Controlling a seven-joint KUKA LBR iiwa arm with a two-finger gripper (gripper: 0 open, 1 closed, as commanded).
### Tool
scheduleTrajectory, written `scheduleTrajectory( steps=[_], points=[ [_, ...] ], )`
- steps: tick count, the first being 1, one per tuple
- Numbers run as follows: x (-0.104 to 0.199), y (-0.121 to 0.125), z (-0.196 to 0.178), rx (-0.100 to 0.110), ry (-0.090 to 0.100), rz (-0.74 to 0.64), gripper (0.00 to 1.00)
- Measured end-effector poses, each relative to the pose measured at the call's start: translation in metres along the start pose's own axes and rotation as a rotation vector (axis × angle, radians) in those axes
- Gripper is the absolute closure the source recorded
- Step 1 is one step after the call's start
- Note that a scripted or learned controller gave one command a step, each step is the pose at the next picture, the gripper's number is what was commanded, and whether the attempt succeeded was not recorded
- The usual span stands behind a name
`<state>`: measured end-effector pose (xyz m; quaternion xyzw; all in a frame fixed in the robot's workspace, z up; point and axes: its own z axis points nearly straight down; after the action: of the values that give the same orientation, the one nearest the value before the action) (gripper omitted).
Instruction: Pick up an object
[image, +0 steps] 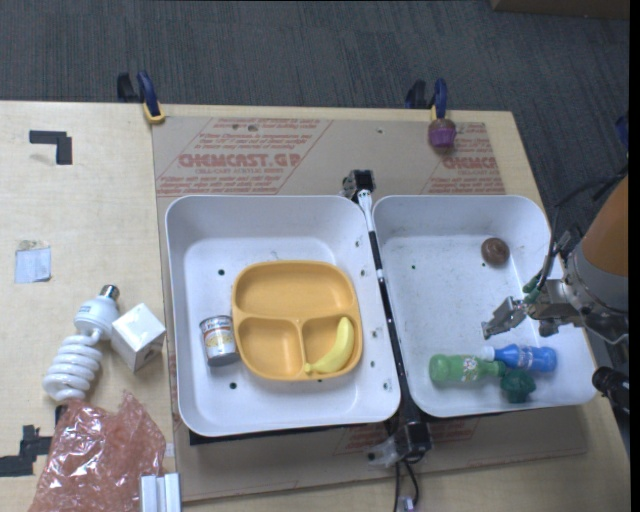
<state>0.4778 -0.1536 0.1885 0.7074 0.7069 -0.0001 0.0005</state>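
Note:
My gripper (508, 316) hangs over the right side of the right bin (440, 225), reaching in from the right edge. Just below it lie a blue bottle (525, 358), a green bottle (462, 369) and a small dark green object (518, 385), all near the bin's front wall. A brown round object (495, 250) rests toward the bin's back right. I see nothing held in the gripper. In the left bin (195, 300) a yellow divided plate (285, 300) carries a banana (338, 347), and a small can (217, 339) stands beside the plate's left edge.
Outside the bins on the left lie a spiral light bulb (80, 352), a white cube (139, 335) and a crumpled pink bag (95, 455). A purple object (442, 132) sits on the board behind the right bin. Clamps (148, 98) hold the board's back edge.

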Motion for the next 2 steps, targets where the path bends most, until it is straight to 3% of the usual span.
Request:
scheduleTrajectory(
  steps=[1, 2],
  points=[
    [-0.020, 0.001, 0.096, -0.002, 0.000, 0.000, 0.00],
    [-0.021, 0.002, 0.085, -0.005, -0.002, 0.001, 1.00]
  ],
)
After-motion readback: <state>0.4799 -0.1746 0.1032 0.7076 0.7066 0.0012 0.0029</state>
